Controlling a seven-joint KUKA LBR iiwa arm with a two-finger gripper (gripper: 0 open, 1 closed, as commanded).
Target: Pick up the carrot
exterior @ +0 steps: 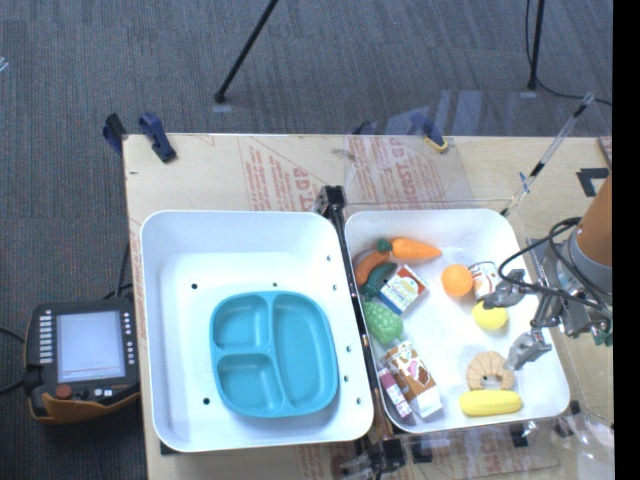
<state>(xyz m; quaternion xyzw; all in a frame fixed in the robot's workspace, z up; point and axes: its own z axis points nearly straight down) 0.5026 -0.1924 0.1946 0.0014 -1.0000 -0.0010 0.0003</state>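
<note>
Gripper: the two-finger metal gripper [522, 320] hangs over the right bin's right edge, fingers spread, holding nothing, probably poised before a reach.
Carrot: the orange plastic carrot [413, 249] lies well apart, up-left of the gripper.
Right white shallow bin [452, 220]: toy foods nearer the gripper.
Left white bin [170, 258]: teal divided plate [272, 354].

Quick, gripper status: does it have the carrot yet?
Gripper: open, holding nothing, hovering over the right side of the right bin near the lemon. Carrot lies untouched at the bin's far end.
</note>
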